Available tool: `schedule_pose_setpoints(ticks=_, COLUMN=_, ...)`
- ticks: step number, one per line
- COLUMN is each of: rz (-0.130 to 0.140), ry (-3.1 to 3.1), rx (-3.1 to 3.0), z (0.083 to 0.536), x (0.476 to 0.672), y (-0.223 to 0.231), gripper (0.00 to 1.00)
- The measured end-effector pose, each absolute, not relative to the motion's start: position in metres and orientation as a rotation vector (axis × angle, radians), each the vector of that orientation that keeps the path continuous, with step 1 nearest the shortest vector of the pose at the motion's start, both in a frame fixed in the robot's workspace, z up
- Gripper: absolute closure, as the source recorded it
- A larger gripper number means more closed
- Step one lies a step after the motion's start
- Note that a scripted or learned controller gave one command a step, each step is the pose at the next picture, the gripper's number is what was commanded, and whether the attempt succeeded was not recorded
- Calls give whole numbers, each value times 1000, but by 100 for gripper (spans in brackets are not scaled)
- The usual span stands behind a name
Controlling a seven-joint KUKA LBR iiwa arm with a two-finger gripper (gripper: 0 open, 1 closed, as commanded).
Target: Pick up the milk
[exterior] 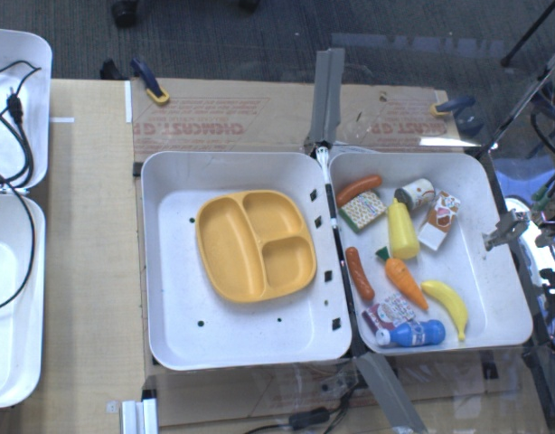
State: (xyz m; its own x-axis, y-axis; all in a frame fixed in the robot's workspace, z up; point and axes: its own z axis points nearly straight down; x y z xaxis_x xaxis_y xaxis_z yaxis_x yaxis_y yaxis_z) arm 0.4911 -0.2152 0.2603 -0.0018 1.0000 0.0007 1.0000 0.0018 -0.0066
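The milk [439, 221] is a small white carton with a red and brown top. It lies tilted on its side in the upper right part of the right bin [481, 269]. A grey can [415, 193] lies just to its upper left. A yellow bottle [402, 231] lies at its left, close beside it. The bin's right wall is a short way off to the carton's right.
Also in the right bin are two red sausages [359, 188] [359, 273], a green-patterned box [362, 210], a carrot [406, 281], a banana [447, 306], a blue bottle [415, 334] and a printed packet [392, 313]. The left bin [169, 315] holds a yellow divided plate [256, 244].
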Motion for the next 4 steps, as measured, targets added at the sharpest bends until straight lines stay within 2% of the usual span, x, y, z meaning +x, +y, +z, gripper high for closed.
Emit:
schedule_pose_setpoints(ticks=1, rz=2, ry=-2469, rx=-1936, z=91, x=513, y=-207, gripper=0)
schedule_pose_setpoints(ticks=2, rz=-12, ry=-2340, rx=-2080, z=89, x=584, y=-212, gripper=0)
schedule_pose_setpoints(ticks=3, rz=-1, ry=-2342, rx=-2077, z=95, x=583, y=-215, gripper=100)
schedule_pose_setpoints(ticks=4, rz=4, ry=-2341, rx=-2091, z=167, x=577, y=-223, gripper=100)
